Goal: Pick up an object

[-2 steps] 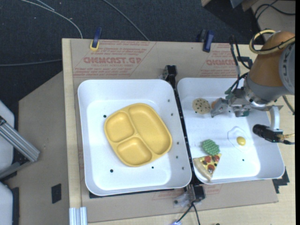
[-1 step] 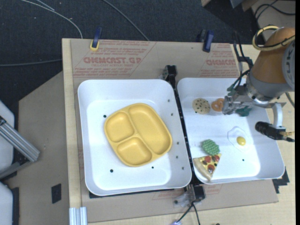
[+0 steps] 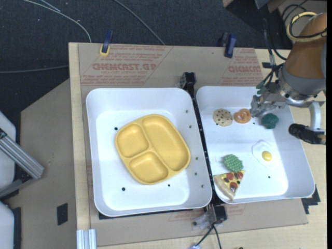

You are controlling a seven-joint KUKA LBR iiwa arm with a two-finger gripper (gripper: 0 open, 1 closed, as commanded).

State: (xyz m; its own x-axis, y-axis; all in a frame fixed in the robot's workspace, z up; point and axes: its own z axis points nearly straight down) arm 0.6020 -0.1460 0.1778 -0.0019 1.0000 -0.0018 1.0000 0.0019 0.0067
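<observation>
hovering low in the right bin (image 3: 306, 178), the gripper (image 3: 261, 107) sits just beside the bagel (image 3: 241, 116) and the green toy (image 3: 269, 120); whether it is wide or narrow, i cannot tell. best to centre over one item and drop straight, clear of the cookie (image 3: 223, 117).

The light on me is even and fairly bright, coming from overhead, so both white bins (image 3: 98, 139) read clean and nearly shadowless, close to washing out along their rims. The yellow tray (image 3: 152, 148) shows soft sheen on its ridges, no hard glare. My arm (image 3: 306, 51) throws only a faint, diffuse shadow on the right bin's floor. The dark floor (image 3: 41, 25) beyond the counter (image 3: 155, 61) falls dim. The whole frame is slightly soft and grainy; small items look smeared, and around my fingers (image 3: 258, 106) detail blurs together.
</observation>
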